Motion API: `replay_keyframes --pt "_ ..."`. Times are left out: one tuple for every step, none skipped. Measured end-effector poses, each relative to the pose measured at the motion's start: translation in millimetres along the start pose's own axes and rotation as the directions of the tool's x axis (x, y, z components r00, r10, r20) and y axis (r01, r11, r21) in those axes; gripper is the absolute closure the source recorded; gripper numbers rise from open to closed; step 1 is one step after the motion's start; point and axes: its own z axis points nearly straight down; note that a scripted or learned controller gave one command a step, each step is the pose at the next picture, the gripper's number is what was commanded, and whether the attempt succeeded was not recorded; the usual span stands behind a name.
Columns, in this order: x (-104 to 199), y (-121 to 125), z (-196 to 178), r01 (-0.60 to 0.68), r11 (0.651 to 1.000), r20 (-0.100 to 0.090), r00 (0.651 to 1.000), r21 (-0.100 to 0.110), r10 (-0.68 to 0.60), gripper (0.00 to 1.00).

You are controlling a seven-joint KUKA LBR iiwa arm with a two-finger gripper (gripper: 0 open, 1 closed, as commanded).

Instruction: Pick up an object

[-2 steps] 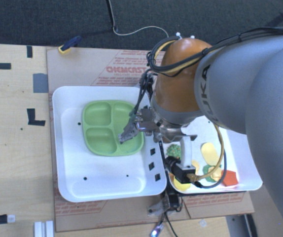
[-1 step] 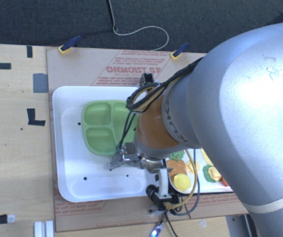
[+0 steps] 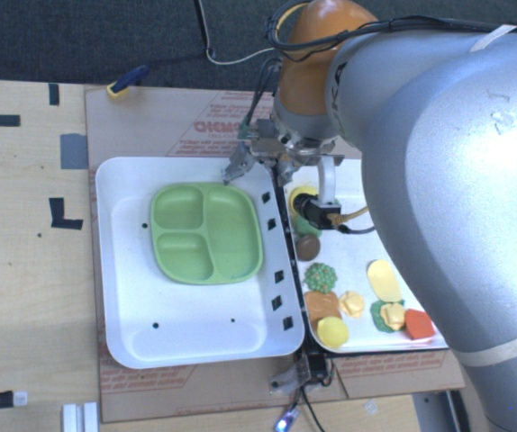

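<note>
1. Camera view: we see the grey arm with its orange band (image 3: 317,39) reaching in over the right white bin (image 3: 367,345)
2. Our gripper (image 3: 281,165) hangs over the divide between both bins; we cannot tell its state
3. Small toy foods lie in that bin: a green broccoli piece (image 3: 321,277), a yellow round lemon (image 3: 332,332), a red block (image 3: 419,324)
4. A green sectioned plastic plate (image 3: 206,233) rests in the left white bin (image 3: 123,268)

Left bin (image 3: 119,241): green plate (image 3: 206,233) mid-floor, bare floor around. Right bin (image 3: 367,345): toy food (image 3: 358,300) crowded, arm (image 3: 439,160) overhead.
</note>
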Motion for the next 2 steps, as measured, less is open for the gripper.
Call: replay_keyframes --pt "42 -49 85 0.001 1.000 -0.004 1.000 0.012 -0.001 0.00" --pt "45 -48 75 0.001 1.000 -0.009 1.000 0.008 -0.001 1.00"
